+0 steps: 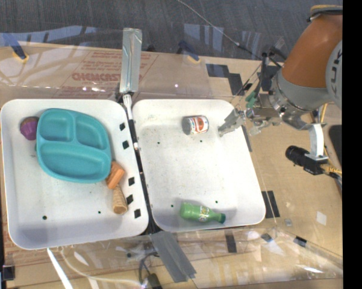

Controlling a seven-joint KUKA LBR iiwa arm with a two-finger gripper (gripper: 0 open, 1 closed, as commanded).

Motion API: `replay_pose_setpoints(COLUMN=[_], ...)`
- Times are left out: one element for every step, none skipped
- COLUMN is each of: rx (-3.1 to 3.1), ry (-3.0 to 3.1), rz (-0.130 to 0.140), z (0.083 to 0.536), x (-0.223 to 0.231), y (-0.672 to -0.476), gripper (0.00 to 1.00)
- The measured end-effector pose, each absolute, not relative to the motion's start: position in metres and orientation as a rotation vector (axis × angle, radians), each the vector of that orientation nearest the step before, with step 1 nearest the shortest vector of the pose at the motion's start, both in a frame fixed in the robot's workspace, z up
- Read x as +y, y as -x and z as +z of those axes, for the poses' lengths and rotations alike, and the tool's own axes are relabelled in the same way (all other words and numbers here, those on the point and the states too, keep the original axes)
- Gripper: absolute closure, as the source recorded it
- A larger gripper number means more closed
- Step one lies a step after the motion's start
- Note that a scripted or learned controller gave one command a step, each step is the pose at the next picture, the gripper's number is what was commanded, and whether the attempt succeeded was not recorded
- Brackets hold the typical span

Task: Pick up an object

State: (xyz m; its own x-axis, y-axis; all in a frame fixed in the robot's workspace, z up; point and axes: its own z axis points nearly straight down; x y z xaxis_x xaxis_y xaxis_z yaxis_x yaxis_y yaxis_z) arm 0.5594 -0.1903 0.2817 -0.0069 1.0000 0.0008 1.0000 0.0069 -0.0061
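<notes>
Grey gripper (230, 124) hangs over the right bin's (168, 212) far right edge, fingers parted with nothing between them, the arm (310, 59) reaching in from the right. A small can (195, 124) lies just beside it.

Small can (195, 124), red-and-white label, laid on side near far edge of right bin (168, 215). Green bottle (201, 213) laid on side near its front edge. Teal divided plate (72, 144), purple object (28, 127), orange piece (115, 177), tan piece (120, 201) seen in left bin (24, 221).
</notes>
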Motion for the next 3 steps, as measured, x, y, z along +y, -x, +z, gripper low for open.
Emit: replay_pose_setpoints(rx=[-2.457, -2.679, -2.861], ry=[1.948, 1.631, 1.303], rz=[0.005, 0.006, -0.005], z=[0.259, 0.250, 0.093], x=[0.016, 0.104, 0.143], y=[-0.500, -0.482, -0.506], gripper=[0.00, 0.00, 0.00])
